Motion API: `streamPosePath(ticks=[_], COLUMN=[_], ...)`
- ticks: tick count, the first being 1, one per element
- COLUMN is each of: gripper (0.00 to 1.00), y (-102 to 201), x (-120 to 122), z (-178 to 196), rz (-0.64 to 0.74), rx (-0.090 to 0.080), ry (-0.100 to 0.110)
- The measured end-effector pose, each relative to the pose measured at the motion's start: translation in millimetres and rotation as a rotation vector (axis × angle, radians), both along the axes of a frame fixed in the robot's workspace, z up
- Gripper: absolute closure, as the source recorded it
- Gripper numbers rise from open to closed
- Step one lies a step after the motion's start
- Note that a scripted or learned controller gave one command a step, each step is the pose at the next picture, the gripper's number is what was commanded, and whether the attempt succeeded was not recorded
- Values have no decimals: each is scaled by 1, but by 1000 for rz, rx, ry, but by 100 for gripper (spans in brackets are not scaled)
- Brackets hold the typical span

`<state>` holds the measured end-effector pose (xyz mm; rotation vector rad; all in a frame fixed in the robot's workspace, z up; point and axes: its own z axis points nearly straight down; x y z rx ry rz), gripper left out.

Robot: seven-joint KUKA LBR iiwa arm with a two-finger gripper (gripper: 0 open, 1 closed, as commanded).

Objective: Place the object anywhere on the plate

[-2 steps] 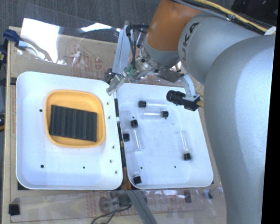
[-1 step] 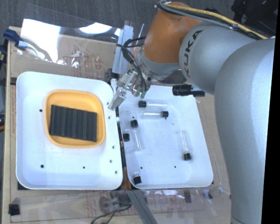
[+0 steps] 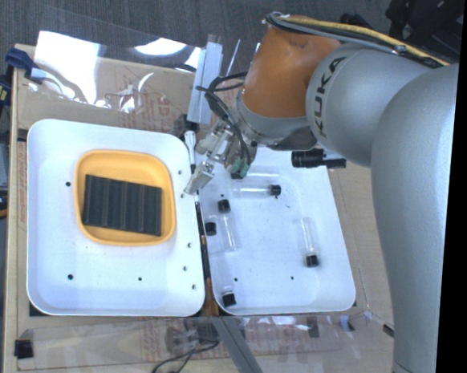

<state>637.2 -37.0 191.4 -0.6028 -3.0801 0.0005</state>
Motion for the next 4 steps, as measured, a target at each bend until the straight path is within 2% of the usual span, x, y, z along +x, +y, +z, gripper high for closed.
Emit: streamPosePath(ticks=[1,2,3,4], gripper=[0,100,100,0], y=[-38,-37,-39,-39], x=[-2,-1,-11,-11], z=[73,83,0,0], rz=[128,129,233,233], rx=[-1,-2,0,0], ry=[-6,-7,-1,-2])
